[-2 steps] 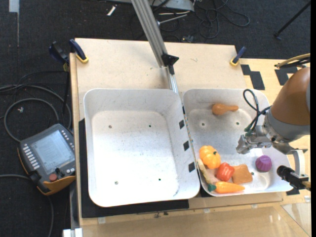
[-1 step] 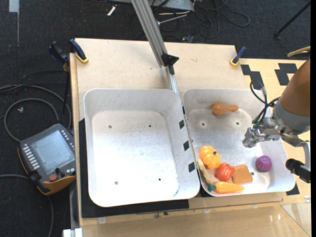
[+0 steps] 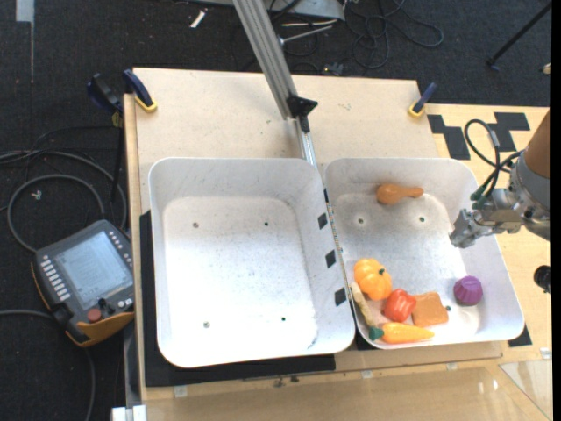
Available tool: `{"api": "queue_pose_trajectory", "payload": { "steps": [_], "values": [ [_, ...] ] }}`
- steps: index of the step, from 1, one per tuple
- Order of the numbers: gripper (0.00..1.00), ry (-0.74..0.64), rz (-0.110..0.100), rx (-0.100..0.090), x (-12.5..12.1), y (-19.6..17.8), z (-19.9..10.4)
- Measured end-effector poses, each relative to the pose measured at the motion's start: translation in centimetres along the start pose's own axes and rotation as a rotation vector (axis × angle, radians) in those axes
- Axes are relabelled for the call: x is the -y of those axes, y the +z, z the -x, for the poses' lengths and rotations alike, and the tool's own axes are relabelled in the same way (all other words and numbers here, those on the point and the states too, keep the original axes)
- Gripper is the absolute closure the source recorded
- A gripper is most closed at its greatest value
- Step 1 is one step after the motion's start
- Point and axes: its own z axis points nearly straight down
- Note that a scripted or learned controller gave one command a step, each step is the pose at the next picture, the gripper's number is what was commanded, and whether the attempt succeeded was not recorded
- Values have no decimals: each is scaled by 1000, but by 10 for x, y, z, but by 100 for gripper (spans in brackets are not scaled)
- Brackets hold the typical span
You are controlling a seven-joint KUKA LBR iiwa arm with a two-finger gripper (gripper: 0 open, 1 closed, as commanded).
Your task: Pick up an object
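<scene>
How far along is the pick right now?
Nothing looks picked yet. The end effector hangs at the right bin's right side, with nothing visibly in it. The drumstick toy, purple ball, orange pumpkin, red pepper and carrot all lie in the bin. Choosing, grasping and lifting remain.

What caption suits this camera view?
End effector over the right bin holding toy drumstick, pumpkin, purple ball.
</scene>
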Motion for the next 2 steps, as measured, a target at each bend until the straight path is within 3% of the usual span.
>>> {"api": "queue_pose_trajectory", "payload": {
  "steps": [1, 2],
  "values": [
    [100, 0, -5, -2, -1, -10, 0],
    [100, -5, -7, -5, 1, -15, -55]
  ]
}}
